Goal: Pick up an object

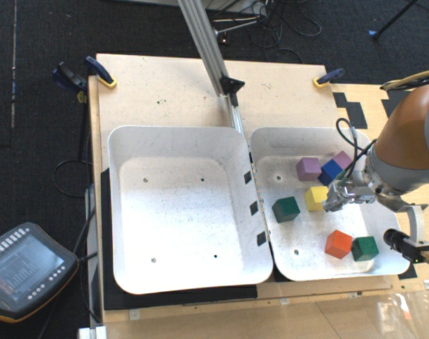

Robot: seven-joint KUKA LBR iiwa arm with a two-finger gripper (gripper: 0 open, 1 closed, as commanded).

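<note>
White right bin (pixel 285 141) is seen to hold 7 blocks, and the gripper (pixel 334 200) is lowered just beside the yellow block (pixel 315 198), presumably to take it; grip state cannot be told.

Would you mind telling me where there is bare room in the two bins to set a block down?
The left bin offers bare floor from wall to wall. In the right bin, free patches lie along the far wall and the near-left corner below the dark green block. It is crowded around the pincer, amid the yellow block, blue block and orange block.
</note>
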